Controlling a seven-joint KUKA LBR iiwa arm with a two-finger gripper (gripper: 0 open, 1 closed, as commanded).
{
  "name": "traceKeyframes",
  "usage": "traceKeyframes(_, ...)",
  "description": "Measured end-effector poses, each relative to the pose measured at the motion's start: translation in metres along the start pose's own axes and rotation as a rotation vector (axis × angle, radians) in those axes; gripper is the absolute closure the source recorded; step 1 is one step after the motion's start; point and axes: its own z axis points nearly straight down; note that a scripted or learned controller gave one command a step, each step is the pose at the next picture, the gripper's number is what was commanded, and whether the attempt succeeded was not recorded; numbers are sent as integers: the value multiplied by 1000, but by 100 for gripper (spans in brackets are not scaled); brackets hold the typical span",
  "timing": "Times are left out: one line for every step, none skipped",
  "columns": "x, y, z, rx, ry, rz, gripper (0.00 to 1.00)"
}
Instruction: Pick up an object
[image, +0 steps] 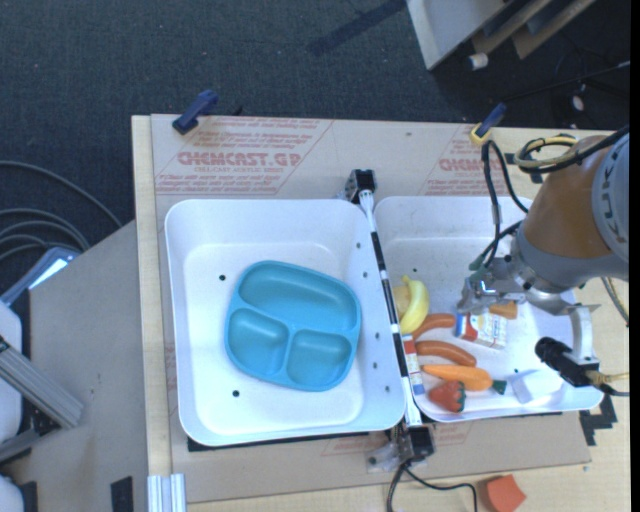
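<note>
A carrot (458, 376) and sausages (446, 351) lie in the right bin (440, 215) beside a banana (413, 303), as the gripper (480, 291), its jaw state indiscernible, hangs above a partly hidden carton (488, 328).

The counter (300, 160) was a pale board printed with red lettering. Two white bins sat on it side by side: the left bin (190, 300), the right bin (440, 215). Blue clamps (193, 110) gripped its far edge.
</note>
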Motion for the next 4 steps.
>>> traceKeyframes(0,0,0,0,0,0,0)
traceKeyframes(6,65,39,1,-1,0,0)
traceKeyframes(13,1,39,2,0,1,0)
traceKeyframes(21,-57,39,2,0,2,0)
